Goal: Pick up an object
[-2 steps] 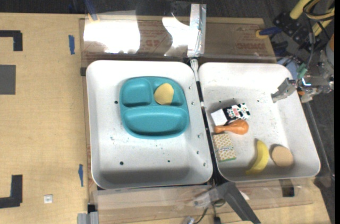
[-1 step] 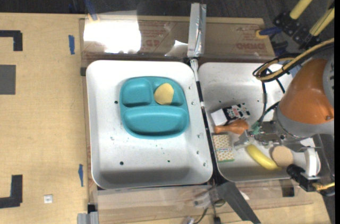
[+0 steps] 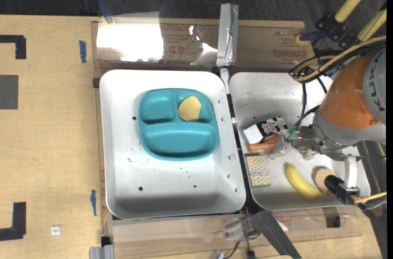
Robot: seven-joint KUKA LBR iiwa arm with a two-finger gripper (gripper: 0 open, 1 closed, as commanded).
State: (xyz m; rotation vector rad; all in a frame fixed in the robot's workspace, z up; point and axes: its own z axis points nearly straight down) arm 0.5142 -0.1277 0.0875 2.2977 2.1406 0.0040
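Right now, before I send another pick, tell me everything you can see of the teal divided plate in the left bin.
The teal divided plate looks like smooth moulded plastic with rounded corners. It has two small upper compartments and one wide lower one. It lies flat, right side up, near the middle of the left bin. A yellow rounded object sits in its upper right compartment.

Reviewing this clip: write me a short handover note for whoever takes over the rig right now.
Arm: over the right bin, wrist low above its clutter; whether the jaws are open or shut cannot be made out, and nothing is seen held.
Right bin: banana near the front, a patterned packet to its left, an orange item and a small printed card further back.
Left bin: teal divided tray with a yellow ball in its upper right compartment.
Done: no pick visible.
Left: grasp one object and lift it.
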